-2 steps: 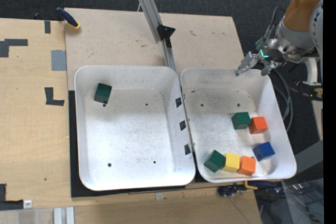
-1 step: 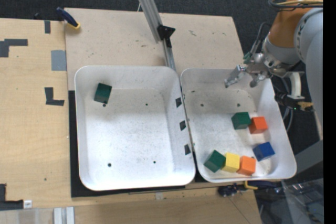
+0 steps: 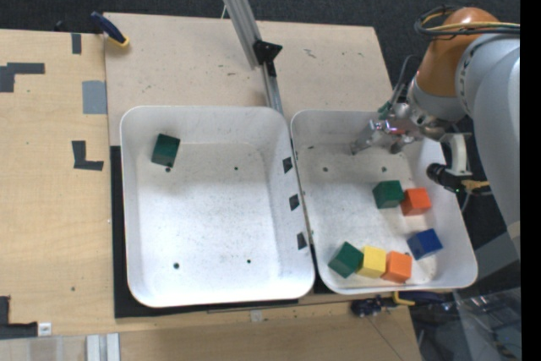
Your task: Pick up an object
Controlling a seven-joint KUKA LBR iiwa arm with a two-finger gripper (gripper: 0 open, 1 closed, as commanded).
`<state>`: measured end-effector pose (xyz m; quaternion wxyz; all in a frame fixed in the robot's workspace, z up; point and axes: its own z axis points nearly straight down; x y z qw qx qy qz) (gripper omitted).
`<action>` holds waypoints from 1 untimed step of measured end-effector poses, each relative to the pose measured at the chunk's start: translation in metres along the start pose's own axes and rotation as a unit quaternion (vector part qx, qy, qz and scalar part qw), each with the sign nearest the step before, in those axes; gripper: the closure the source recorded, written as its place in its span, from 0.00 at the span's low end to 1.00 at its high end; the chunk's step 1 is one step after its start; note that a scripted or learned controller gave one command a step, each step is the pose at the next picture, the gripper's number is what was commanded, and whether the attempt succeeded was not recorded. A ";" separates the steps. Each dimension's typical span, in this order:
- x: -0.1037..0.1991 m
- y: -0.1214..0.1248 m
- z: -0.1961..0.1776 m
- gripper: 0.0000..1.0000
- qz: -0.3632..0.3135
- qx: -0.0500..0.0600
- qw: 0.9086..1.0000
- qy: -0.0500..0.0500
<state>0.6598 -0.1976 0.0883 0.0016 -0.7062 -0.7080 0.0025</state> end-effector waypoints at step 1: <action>0.000 0.002 -0.014 1.00 -0.001 -0.002 1.000 -0.001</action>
